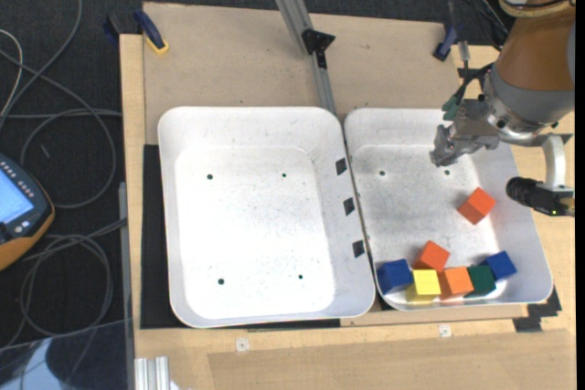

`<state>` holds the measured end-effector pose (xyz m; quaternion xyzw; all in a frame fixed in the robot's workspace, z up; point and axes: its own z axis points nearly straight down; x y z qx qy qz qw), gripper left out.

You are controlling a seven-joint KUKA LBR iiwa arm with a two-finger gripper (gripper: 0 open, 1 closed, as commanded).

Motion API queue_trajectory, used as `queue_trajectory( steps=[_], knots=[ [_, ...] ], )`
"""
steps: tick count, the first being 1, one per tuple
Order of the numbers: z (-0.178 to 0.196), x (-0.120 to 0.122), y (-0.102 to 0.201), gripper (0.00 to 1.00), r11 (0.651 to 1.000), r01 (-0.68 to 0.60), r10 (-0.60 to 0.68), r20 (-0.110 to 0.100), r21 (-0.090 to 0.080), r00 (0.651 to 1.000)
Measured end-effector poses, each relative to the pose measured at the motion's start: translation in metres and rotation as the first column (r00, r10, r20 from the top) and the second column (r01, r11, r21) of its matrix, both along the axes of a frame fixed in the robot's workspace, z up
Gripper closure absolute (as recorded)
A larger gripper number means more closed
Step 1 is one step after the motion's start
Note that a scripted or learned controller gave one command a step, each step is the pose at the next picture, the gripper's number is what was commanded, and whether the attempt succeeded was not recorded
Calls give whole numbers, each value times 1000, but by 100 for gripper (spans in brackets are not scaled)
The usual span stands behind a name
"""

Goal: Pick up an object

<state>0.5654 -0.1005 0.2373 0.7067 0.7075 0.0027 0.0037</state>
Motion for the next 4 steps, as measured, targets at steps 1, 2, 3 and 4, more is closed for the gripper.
queue_trajectory(
  steps=[1, 2, 3, 4],
  knots=[
    [54, 2, 0, 100, 1000, -1, 1, -1, 0, 1000],
    [57, -12, 55, 100, 1000, -5, 5, -10, 5, 1000],
    [38, -25, 101, 100, 1000, -4, 5, -13, 4, 1000],
    [36, -41, 146, 100, 1000, -5, 5, -12, 4, 1000]
  ],
)
